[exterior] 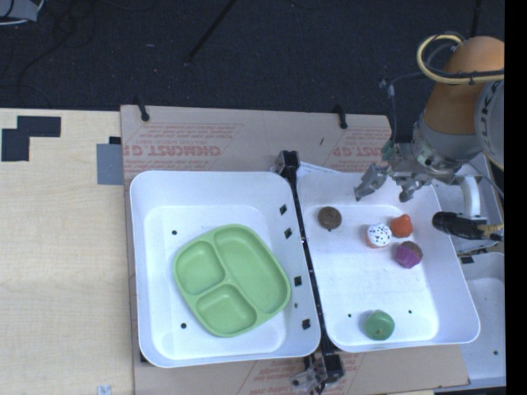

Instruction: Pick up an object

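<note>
The right bin (445, 319) holds several small things: a brown ball (329, 217), a white dotted ball (379, 235), an orange piece (401, 225), a purple piece (408, 255) and a green round piece (380, 325). My gripper (385, 185) hangs over the bin's far edge, above and behind the white ball and the orange piece. Its two grey fingers are spread apart, open, with nothing between them.
The left bin (156, 204) holds a green three-compartment plate (231, 279). A black divider (300, 245) runs between the bins. Cardboard (222, 138) lies under both, on a pale wooden bench (58, 262).
</note>
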`<state>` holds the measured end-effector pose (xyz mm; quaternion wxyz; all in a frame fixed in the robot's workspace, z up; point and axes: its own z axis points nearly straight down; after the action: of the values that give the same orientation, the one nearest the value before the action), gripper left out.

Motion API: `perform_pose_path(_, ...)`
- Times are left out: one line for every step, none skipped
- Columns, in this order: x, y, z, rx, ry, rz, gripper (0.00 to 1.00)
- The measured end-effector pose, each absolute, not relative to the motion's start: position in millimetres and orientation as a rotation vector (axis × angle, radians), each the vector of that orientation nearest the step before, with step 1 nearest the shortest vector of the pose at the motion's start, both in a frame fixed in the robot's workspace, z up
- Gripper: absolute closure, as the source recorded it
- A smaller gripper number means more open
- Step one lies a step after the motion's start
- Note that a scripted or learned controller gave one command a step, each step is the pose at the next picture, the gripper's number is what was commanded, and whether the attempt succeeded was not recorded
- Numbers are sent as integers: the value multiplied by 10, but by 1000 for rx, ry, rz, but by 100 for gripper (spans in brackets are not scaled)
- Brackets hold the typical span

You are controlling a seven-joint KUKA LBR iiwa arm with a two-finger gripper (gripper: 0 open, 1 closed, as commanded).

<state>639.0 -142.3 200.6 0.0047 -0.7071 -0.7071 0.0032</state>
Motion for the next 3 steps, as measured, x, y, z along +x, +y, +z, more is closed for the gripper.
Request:
perform_pose_path(6410,-1425,2050,-2219,-2221,2,0)
perform_pose_path(6368,-1403,1612,-2216,-2219,6,0)
perform_pose_path(6413,-1364,1186,-2216,-2224,3,0)
